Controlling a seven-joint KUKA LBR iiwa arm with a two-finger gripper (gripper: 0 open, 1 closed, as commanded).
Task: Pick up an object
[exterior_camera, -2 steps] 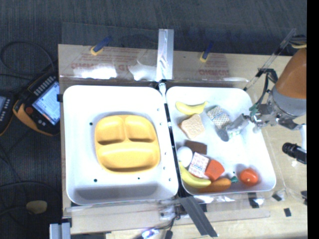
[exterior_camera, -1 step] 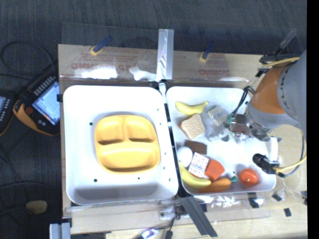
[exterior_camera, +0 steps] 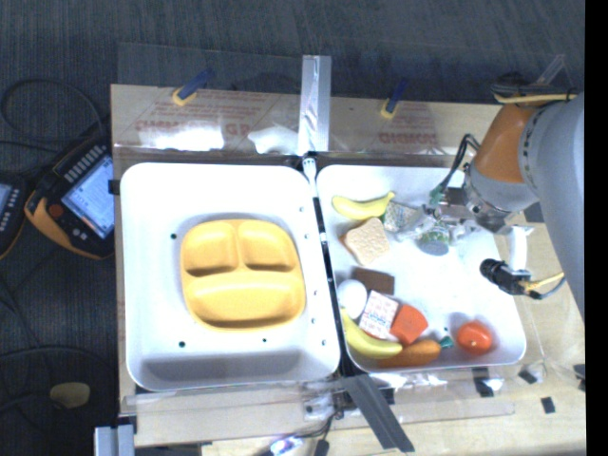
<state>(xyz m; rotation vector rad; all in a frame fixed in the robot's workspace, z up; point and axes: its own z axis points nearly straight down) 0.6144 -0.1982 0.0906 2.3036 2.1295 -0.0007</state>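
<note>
Here two white bins sit on a tan bench over dark carpet; jaws' state unclear

Two shallow white plastic bins are looking smooth, slightly glossy. Yellow compartment plastic tray at centre left is showing a satin sheen. Red round plastic tomato at lower right is shining. Pale wooden bench is looking matt.

Two white bins sit side by side. The left bin holds a yellow divided tray. The right bin holds a banana, bread slice, tomato and carrot. The gripper hangs over the right bin's upper part.
</note>
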